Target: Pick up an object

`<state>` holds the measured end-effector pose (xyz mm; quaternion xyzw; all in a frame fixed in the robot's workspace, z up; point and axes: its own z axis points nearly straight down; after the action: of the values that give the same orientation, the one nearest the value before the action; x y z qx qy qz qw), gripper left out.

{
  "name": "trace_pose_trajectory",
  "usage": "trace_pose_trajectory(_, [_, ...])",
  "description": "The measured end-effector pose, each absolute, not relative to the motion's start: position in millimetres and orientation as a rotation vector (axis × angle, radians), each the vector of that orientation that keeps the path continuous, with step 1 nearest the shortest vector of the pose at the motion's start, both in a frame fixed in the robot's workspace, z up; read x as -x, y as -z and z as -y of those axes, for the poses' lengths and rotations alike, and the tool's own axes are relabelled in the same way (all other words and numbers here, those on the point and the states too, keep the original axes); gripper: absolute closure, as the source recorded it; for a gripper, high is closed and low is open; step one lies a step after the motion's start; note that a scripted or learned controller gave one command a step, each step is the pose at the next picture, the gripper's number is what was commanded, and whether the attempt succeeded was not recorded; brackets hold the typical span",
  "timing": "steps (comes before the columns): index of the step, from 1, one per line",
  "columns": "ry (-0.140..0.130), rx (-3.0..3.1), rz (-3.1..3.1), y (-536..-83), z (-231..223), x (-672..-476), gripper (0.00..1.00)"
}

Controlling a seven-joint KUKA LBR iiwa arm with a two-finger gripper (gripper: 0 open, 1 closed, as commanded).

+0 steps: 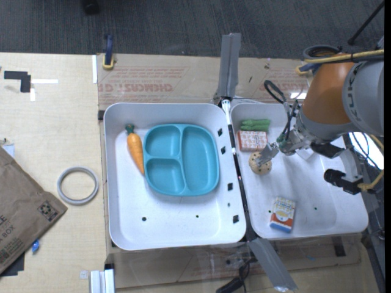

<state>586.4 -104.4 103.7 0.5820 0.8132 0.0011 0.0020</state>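
In the right bin [317,221] my gripper [267,155] reaches down and left from the grey and orange arm [327,99]. Its tip sits at the upper edge of a round speckled cookie [260,165], touching or nearly touching it. Just behind the cookie lies a small red and white packet [252,140], with a green packet [255,125] beyond it. A small blue, white and orange box [282,214] lies near the front of the same bin.
The left bin [122,224] holds a blue divided plate [182,159] and an orange toy carrot [135,151] at its left. On the bench to the left lie a tape ring [77,184] and a brown cardboard box [18,221].
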Motion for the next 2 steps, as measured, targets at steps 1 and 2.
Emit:
trace_pose_trajectory(1, [0.002,-1.799,-2.576,-92,101,-577.1,0.00])
trace_pose_trajectory(2, [0.000,-1.802,-2.570,-102,103,-577.9,1.00])
